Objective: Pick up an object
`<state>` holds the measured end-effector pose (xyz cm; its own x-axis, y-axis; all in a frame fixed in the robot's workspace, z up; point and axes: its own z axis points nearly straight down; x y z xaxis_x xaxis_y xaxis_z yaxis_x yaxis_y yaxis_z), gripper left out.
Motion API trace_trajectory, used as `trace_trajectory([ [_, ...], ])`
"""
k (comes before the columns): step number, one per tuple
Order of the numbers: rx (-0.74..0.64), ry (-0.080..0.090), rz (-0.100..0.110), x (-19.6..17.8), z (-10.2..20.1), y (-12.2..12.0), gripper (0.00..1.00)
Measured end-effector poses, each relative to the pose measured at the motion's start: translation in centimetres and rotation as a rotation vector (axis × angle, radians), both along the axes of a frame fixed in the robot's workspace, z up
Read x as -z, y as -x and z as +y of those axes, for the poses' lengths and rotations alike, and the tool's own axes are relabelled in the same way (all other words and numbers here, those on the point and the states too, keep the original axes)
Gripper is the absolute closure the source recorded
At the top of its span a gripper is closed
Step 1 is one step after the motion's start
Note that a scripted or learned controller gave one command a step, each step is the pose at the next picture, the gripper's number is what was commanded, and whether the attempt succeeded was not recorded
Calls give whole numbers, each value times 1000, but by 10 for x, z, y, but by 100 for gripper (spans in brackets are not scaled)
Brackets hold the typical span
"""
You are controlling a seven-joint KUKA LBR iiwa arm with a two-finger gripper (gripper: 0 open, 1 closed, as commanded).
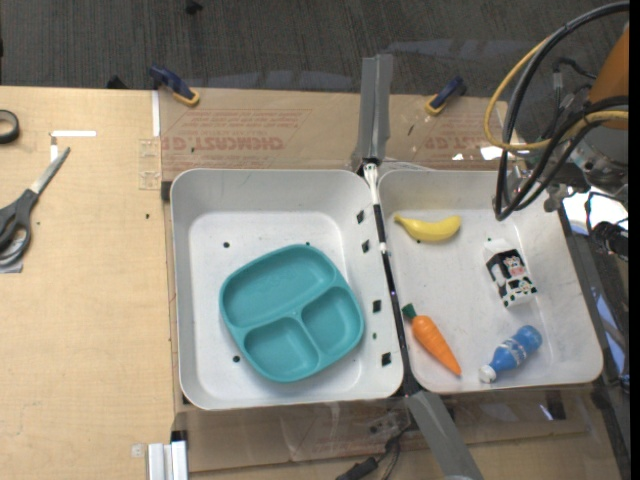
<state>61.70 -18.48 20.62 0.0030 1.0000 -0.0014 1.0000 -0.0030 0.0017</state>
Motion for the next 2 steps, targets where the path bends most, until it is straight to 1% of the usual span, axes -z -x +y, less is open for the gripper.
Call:
trace_trajectory([
  [1, 80, 0, 1, 114, 78, -42, 0],
  [2, 240, 0, 4, 15, 130, 78, 0],
])
